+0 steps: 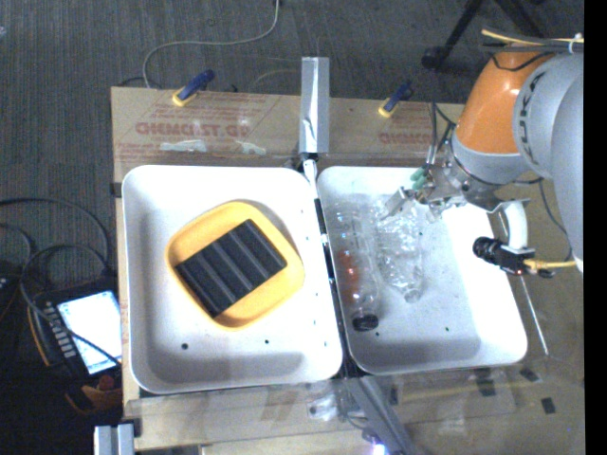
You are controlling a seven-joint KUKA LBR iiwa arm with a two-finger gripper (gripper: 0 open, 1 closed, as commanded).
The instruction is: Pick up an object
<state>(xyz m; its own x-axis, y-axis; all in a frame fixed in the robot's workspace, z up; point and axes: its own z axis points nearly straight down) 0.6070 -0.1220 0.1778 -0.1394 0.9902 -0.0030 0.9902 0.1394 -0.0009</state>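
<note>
Under the gripper, whose state you cannot tell, crinkled clear plastic wrap is light, slippery; pinch a fold.

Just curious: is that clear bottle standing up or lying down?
Lying down: the bottle lies lengthwise on the right bin floor, dark cap toward the near edge.

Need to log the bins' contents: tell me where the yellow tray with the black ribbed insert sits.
The yellow tray lies in the left white bin, about at its middle, across the divider from the clear plastic bottle in the right bin.
</note>
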